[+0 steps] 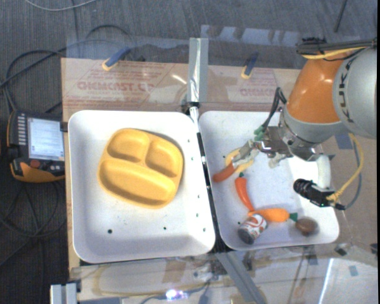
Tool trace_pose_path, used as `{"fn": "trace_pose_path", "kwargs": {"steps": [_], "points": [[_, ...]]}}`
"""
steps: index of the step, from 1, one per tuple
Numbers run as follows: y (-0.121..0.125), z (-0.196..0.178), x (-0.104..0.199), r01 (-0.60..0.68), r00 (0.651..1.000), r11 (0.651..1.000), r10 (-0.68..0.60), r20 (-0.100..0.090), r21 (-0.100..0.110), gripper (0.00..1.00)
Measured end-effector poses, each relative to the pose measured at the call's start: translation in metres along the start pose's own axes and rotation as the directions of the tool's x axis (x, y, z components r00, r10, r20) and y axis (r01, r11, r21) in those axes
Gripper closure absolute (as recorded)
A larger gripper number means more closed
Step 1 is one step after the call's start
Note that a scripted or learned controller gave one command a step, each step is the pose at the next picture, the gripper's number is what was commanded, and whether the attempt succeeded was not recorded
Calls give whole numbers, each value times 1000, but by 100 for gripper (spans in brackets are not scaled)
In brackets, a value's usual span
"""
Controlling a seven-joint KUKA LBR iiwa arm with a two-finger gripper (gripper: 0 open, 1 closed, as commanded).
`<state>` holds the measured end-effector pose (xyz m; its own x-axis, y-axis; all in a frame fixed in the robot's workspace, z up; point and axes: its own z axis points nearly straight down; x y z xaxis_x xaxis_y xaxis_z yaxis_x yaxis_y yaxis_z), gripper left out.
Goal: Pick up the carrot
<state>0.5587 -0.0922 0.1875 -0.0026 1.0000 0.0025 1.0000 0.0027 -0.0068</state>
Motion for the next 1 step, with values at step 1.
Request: {"fn": "trace_pose_path", "kwargs": {"steps": [1], "points": [[49, 82, -27, 0, 1000, 1000, 0, 4, 1, 0]]}}
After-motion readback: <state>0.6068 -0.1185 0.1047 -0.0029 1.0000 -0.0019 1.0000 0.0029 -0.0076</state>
